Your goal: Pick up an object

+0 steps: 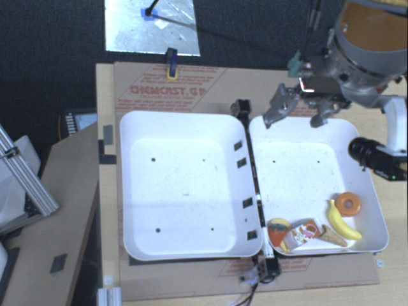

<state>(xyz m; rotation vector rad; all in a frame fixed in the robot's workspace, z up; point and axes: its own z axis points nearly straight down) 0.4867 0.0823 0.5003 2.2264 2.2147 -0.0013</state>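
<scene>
banana (343, 222) well below open jaws

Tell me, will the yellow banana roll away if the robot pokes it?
Probably not far. The banana is curved and lies flat in the right bin, so it would likely slide or spin rather than roll. It looks like smooth toy plastic, so probably stiff, light and a bit slippery. It sits close to the orange ring, which might get nudged too.

Smooth white plastic bins (191, 123) on brown cardboard (191, 85).
</scene>
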